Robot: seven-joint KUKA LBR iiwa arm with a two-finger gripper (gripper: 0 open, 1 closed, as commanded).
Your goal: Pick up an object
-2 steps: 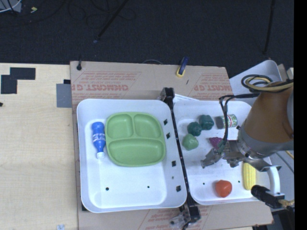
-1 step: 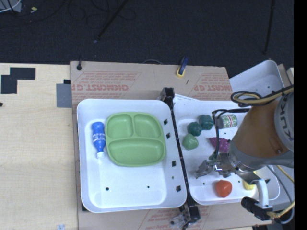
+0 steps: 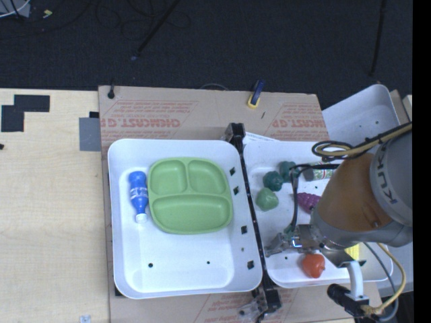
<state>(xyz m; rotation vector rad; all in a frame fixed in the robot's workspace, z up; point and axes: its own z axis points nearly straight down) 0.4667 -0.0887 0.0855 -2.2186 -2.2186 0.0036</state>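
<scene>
Holding one green tray (image 3: pixel 189 196), one blue bottle (image 3: pixel 137 194): left bin (image 3: pixel 175 268).

Left bin (image 3: pixel 128 261) holds a green divided plate (image 3: pixel 190 195), with a blue bottle (image 3: pixel 137 194) at its nine o'clock. The arm's hand (image 3: pixel 286 241) hangs over the right bin (image 3: pixel 289 280), an orange object (image 3: pixel 312 266) at its four o'clock.

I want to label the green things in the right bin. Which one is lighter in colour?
The lighter green piece lies nearer the bottom of the view in the right bin. The darker, teal-green piece lies just above it.
</scene>
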